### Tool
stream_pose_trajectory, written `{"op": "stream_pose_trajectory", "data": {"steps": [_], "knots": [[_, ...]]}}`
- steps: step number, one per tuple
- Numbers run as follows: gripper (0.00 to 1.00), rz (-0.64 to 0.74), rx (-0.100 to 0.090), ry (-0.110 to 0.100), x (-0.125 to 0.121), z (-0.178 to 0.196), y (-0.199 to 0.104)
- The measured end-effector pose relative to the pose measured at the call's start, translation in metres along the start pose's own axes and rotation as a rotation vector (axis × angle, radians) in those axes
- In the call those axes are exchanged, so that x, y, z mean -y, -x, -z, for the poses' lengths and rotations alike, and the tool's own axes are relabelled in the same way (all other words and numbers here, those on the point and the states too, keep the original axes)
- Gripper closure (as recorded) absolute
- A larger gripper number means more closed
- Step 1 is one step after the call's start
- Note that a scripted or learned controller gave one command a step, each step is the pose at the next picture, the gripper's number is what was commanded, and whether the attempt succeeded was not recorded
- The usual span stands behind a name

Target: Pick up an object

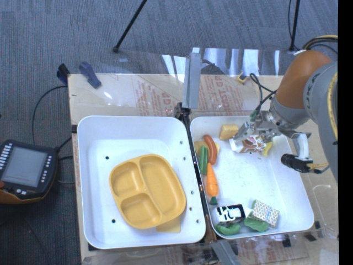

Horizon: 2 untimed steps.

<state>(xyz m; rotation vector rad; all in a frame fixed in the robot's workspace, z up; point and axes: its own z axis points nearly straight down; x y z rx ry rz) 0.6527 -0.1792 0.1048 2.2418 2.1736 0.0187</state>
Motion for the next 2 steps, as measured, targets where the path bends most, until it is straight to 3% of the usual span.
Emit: {"op": "stream_pose_trajectory", "data": {"steps": [1, 2], "knots": [[0.00, 0.063, -0.028, -0.012, -0.0026, 0.0008, 0.0130], [0.00, 0.108, -0.017, -0.008, -0.0009, 0.0005, 0.0105]]}}
